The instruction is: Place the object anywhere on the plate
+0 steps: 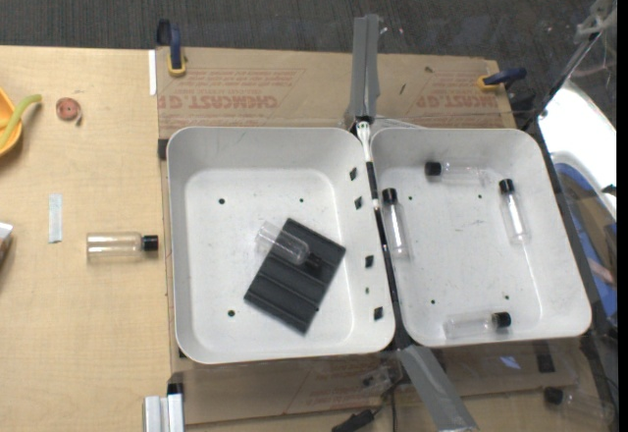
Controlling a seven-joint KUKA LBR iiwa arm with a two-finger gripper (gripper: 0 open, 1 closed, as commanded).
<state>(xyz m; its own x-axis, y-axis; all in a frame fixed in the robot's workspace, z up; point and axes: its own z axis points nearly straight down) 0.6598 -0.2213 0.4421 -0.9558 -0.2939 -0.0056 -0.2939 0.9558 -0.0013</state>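
loose vial on bench [120, 243]: clear plastic, black cap to the right, lying on its side left of the bins, well apart from them.
left bin [196, 175]: shallow white tray; holds the plate and one vial.
plate [292, 283]: dark ribbed rectangle, lying flat and turned at an angle near the bin's middle.
vial on plate [287, 243]: clear tube, dark cap toward lower right, lying on its side across the plate's upper end; looks already resting on it, so the task reads as done or nearly so.
right bin [549, 224]: holds four more vials, all on their sides.
vial by divider [392, 220]: along the left wall, cap up.
top vial [453, 169]: cap left.
right vial [511, 208]: cap up.
bottom vial [477, 324]: by the near wall, cap right.
handling guess: light, stiff, smooth, round; likely to roll and slip. Best pinched across mid-barrel, fingers square to the long axis; thin clear wall, so go gentle.
gripper: no sight of it, can't tell its state.
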